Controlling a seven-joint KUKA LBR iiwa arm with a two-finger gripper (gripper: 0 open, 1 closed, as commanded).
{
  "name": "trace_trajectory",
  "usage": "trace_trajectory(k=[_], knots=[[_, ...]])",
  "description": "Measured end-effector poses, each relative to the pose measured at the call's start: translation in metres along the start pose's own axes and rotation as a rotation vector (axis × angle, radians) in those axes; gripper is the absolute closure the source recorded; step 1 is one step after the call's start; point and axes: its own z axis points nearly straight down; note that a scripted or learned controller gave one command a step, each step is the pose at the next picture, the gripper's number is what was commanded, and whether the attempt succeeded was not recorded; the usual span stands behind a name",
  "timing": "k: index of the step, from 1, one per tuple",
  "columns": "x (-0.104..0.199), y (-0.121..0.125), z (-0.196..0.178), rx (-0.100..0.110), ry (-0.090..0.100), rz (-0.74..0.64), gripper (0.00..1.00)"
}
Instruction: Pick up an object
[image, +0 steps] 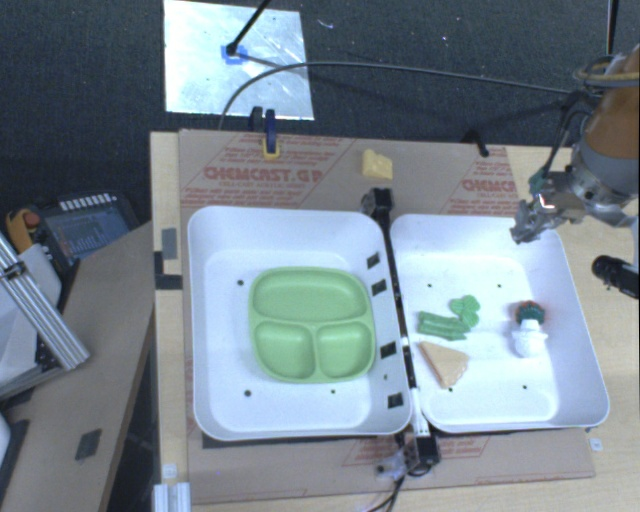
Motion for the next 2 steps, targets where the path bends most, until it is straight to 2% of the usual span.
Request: trace_trajectory(k=[2], knots=[[0.101, -0.022, -0.009, 0.005, 0.003, -0.005, 1.0]])
